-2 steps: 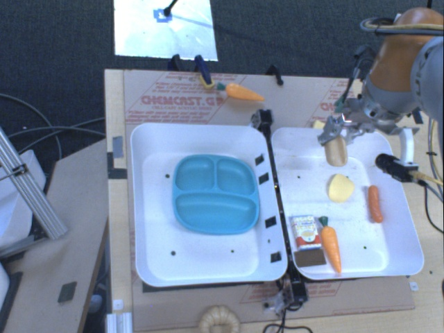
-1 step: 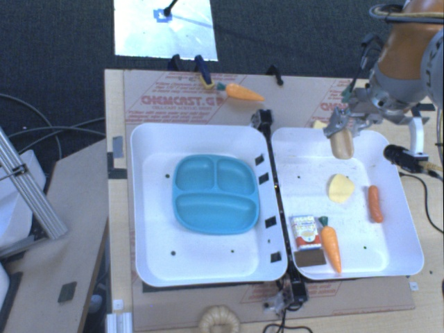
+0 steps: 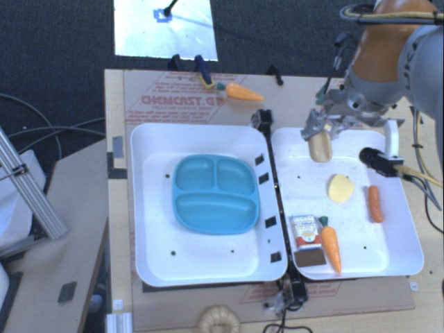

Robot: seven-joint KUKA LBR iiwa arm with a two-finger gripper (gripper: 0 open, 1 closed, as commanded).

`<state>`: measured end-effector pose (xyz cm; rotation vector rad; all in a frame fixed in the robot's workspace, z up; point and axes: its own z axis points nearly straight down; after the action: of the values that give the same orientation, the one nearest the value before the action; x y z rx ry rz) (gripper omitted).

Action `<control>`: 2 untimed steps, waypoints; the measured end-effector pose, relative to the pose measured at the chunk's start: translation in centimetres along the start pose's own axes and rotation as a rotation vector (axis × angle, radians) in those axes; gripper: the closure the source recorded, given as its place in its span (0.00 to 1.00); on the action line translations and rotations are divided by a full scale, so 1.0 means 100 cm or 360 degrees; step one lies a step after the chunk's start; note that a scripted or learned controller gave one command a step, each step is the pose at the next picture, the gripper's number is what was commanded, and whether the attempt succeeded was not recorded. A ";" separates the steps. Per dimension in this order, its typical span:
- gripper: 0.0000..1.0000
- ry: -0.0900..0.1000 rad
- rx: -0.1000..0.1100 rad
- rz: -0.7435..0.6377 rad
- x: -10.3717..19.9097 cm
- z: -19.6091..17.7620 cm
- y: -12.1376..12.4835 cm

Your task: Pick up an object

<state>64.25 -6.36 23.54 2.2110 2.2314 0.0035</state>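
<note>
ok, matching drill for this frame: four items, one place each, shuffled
Items:
1. blue plate
2. sausage
3. juice box
4. tan piece

Places:
A. right bin, far corner, at the gripper
B. left bin, middle
C. right bin, near left corner, beside a carrot
D. right bin, right side

Pairs: 1-B, 2-D, 3-C, 4-A

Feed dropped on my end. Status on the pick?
End effector over right bin's far corner. Tan potato-like piece right beneath it, grip unconfirmed. Nothing crowding it.
</note>
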 end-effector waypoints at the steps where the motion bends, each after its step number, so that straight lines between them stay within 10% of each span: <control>1: 1.00 -0.0002 0.0002 0.0003 0.042 0.014 -0.011; 2: 1.00 0.0000 -0.0001 0.0003 0.066 0.002 -0.011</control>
<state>63.11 0.18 23.37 2.2127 2.2289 0.0040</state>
